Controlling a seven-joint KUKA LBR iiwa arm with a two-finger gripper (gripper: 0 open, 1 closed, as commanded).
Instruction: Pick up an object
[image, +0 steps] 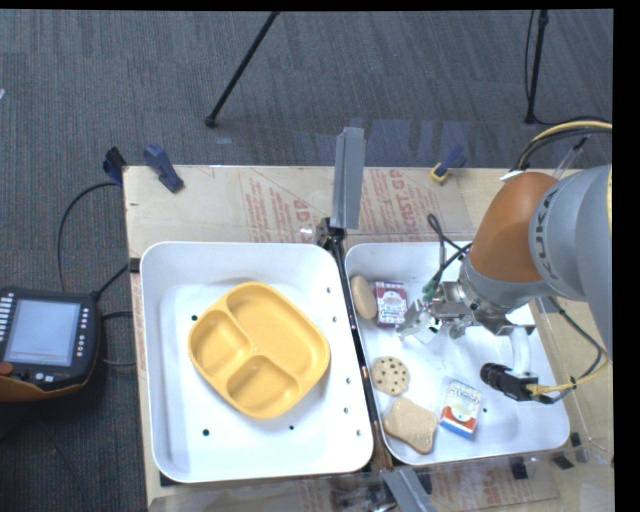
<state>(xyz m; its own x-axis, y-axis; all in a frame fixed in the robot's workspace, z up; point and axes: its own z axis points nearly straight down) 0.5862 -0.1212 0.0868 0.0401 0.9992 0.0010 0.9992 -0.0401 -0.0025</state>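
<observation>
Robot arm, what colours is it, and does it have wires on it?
The arm is grey and round like a fat tube, with a big shiny orange band above the wrist. Its tool is small, made of silvery metal and dark parts. Thin black cables curl near the wrist, and yellow and black cables loop over the top of the arm.

Grey arm (585, 230) comes in from the right, bent down at the wrist, orange band (512, 240) just above it. Hand (425, 322) sits low, pointing left, cables looping off the wrist. Finger state too cluttered to read.
</observation>
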